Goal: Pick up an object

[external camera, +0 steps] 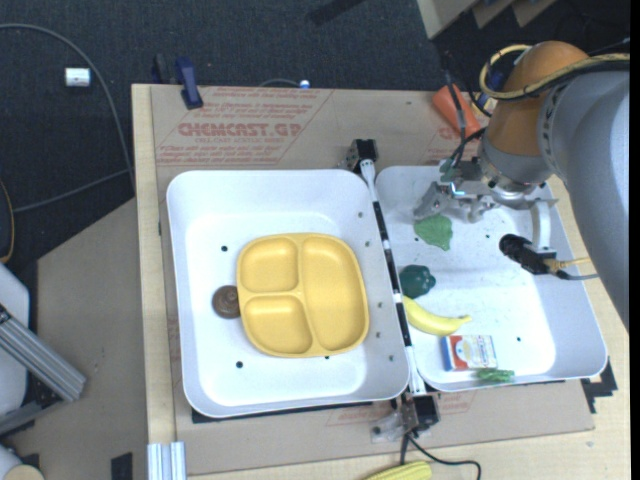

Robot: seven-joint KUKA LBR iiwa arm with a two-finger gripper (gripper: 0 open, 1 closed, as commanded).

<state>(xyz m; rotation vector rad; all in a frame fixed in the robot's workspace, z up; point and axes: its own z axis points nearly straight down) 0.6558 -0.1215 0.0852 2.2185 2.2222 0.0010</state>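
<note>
My gripper [447,200] hangs over the far part of the right bin [560,343]. A light green leafy piece [435,231] lies just below it, very close to its tip; whether they touch is unclear. Nearer the divider sits a dark green pepper-like object [416,280]. In front of that lies a yellow banana [433,318]. A small red, white and blue carton [470,351] rests near the front wall, with a thin green piece [493,374] beside it.
The left bin [190,208] holds a yellow divided plate [300,294], and a brown round object [226,301] lies against the plate's left edge. My grey arm with its orange band [530,98] enters from the upper right.
</note>
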